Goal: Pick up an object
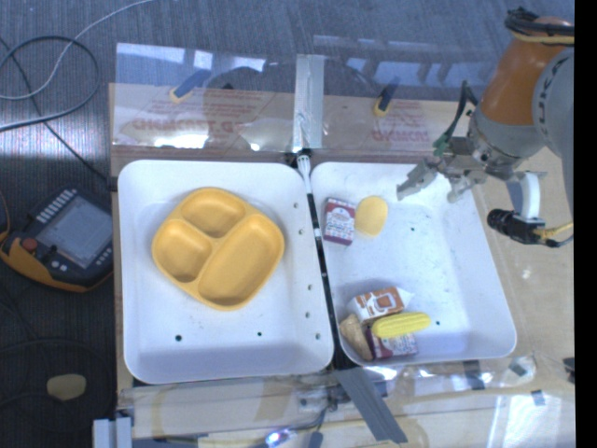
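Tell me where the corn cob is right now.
The corn cob lies in the right bin, near its front edge, resting on the small cartons piled at the front-left corner.

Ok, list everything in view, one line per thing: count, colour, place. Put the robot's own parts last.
bins: two, white, side by side on the bench
divided plate: one, yellow, middle of the left bin
small carton: one, red and white, right bin, near the divider
lemon: one, yellow, right bin, beside the small carton
orange carton: one, orange and white, front of the right bin
corn cob: one, yellow, front of the right bin, atop the pile there
control pendant: one, orange and grey, on the floor at left
cables: several, black and white, floor at upper left
arm: one, grey with an orange band, at right
end effector: one, grey, above the right bin's far edge
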{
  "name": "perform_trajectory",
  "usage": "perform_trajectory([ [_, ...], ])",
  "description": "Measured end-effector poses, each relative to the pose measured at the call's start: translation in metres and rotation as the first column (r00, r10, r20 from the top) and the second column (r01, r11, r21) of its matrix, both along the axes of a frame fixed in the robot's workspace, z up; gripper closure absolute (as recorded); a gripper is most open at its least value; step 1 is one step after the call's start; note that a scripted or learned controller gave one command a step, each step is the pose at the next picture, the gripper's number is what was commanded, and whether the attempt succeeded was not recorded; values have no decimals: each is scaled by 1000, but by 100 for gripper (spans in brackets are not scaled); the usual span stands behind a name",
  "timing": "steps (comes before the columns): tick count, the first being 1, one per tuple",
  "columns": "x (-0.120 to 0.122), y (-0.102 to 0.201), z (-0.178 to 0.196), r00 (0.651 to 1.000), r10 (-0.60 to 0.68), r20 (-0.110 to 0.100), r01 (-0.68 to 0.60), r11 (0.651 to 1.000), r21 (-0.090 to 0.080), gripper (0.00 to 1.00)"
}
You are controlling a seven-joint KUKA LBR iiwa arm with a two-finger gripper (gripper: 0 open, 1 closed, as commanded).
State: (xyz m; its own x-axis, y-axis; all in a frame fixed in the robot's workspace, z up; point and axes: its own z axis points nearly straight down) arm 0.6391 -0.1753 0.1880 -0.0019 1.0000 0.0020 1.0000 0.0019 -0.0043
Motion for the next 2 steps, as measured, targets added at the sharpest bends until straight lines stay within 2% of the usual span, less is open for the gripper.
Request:
perform_trajectory([
  [1, 26, 40, -96, 1000, 23, 1, -23, 1000, -6, 0],
  [2, 32, 63, -99, 996, -86, 11, 86, 996, -6, 0],
])
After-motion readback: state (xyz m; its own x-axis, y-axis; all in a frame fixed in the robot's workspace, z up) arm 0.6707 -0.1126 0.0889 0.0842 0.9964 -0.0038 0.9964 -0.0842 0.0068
